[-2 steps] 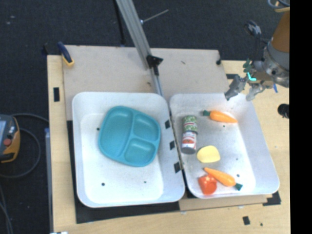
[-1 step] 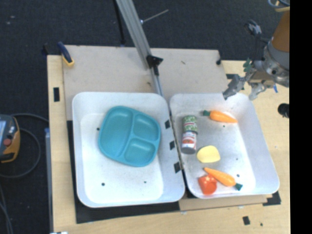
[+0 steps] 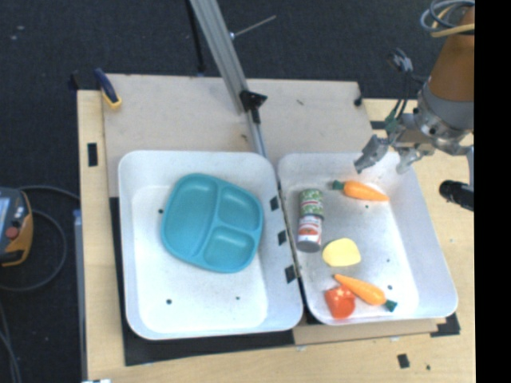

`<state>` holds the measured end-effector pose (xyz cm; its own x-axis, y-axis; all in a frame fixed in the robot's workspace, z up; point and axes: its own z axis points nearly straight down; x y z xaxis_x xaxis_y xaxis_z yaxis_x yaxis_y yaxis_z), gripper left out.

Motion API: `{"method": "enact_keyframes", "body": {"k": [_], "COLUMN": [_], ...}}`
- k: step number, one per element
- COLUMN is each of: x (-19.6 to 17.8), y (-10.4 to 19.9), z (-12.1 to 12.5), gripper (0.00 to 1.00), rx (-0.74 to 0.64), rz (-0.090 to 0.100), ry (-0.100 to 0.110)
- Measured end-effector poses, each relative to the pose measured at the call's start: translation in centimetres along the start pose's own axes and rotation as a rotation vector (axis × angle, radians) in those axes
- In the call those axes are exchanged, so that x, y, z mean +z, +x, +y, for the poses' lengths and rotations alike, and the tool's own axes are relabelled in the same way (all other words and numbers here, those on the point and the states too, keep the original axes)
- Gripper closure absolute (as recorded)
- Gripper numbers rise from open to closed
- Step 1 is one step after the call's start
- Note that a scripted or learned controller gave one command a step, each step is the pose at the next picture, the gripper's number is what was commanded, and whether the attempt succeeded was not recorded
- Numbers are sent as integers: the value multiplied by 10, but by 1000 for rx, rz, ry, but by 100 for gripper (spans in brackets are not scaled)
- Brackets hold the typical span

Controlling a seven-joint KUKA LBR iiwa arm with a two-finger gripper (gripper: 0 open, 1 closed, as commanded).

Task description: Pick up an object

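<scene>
Hovering over the far edge of the right bin (image 3: 431, 238), the end effector (image 3: 388, 156) has its two fingers spread apart with nothing between them, just beyond the leafy end of the nearest carrot. Two shallow white bins sit side by side on the bench (image 3: 176, 118), filling most of its middle. One left bin (image 3: 144, 309) holds a single teal divided plate (image 3: 212, 223), lying flat toward that bin's far half and turned slightly askew to the bin's walls. All the small things lie in the right bin, five in count. One small jar with a green lid (image 3: 310, 219) lies on its side close to the bin's left wall, its long axis running from far to near, the lid end toward the far edge. Two carrots are there: the far carrot (image 3: 363, 190) lies near the bin's far edge, its long axis roughly parallel to that edge, green top toward the left and tip toward the right; the near carrot (image 3: 363, 290) lies by the near edge, slanted, with its green top toward the near right corner and its tip toward the left. One yellow piece (image 3: 342, 253) rests between the jar and the near carrot. One red piece (image 3: 340, 302) sits at the near edge, touching the near carrot's tip.
</scene>
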<state>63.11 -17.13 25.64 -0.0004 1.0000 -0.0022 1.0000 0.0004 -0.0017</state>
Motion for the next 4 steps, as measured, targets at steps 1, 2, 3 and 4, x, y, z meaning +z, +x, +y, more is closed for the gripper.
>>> {"method": "enact_keyframes", "body": {"k": [1, 2, 3, 4], "x": [60, 113, 98, 37], "y": [-4, -5, -6, -15], "z": [-7, -18, -16, -17], "gripper": [0, 0, 100, 100], "rx": [1, 1, 1, 2], "rz": [1, 1, 0, 0], "ry": [3, 1, -6, -9]}}
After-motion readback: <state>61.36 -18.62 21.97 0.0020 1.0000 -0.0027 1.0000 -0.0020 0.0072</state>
